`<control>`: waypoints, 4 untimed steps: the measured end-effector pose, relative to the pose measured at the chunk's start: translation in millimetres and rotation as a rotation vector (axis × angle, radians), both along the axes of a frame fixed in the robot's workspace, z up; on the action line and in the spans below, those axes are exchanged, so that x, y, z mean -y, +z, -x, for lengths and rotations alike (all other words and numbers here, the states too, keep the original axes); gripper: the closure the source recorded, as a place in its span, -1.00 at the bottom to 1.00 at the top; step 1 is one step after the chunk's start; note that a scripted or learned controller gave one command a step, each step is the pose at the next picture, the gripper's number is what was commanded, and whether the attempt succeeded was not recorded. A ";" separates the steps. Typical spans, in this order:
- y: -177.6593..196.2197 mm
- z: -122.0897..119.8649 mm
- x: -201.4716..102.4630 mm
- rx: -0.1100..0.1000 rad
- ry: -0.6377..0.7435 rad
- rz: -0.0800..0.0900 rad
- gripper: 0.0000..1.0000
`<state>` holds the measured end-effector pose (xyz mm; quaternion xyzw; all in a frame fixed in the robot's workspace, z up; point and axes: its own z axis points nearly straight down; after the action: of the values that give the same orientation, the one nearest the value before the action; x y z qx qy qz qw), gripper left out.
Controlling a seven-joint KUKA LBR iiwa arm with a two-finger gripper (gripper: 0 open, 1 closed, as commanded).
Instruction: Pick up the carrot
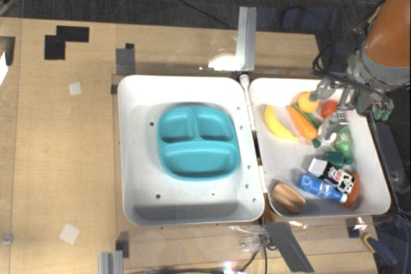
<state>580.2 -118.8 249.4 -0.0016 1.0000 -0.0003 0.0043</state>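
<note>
The carrot [303,122] is an orange stick lying at a slant in the upper middle of the right bin [379,196]. A yellow banana [279,122] lies just left of it. The gripper [334,117] hangs over the upper right part of this bin, just right of the carrot's lower end and above a red item [329,108] and a green item [344,142]. I see nothing of the carrot in the gripper. The arm's orange band [389,35] rises at the right edge.
A yellow-orange toy [307,101] sits above the carrot. A brown oval item [288,197], a blue bottle [319,188] and a small black-and-white box [339,176] lie at the bin's front. The left bin [135,138] holds a teal divided plate [196,140].
</note>
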 end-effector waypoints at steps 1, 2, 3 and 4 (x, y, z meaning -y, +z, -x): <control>-159.9 -7.6 12.6 0.007 -0.257 -0.002 -1.00; -146.5 -10.9 11.4 0.015 -0.252 -0.002 1.00; -59.9 26.1 -69.2 0.007 -0.378 -0.006 1.00; -62.9 23.3 -112.5 0.001 -0.173 -0.004 1.00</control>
<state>556.9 -6.3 186.5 0.0850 0.9964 0.0011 0.0049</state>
